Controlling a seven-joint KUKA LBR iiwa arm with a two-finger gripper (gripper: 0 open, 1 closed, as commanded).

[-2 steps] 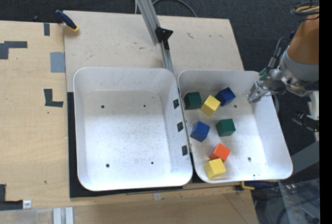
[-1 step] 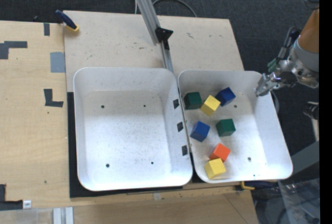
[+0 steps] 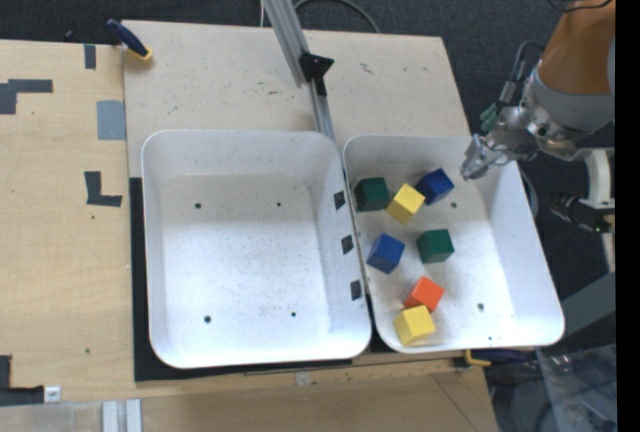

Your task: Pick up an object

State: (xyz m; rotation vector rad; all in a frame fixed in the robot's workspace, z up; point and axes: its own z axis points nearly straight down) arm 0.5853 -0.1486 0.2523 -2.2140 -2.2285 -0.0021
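The right bin (image 3: 520,250) holds several small cubes: a dark green one (image 3: 372,192), a yellow one (image 3: 406,203), a blue one (image 3: 435,185), another blue one (image 3: 386,252), a green one (image 3: 435,245), an orange one (image 3: 427,293) and a yellow one (image 3: 414,324). My gripper (image 3: 477,162) hangs above the bin's far right corner, just right of the upper blue cube, with nothing seen in it. The fingertips are too small and dark to read.
The left bin (image 3: 160,250) stands beside the right one. A slanted metal rail (image 3: 285,10) crosses the bench to the bins' shared far corner. A blue and yellow clamp (image 3: 130,40) lies at the back left.
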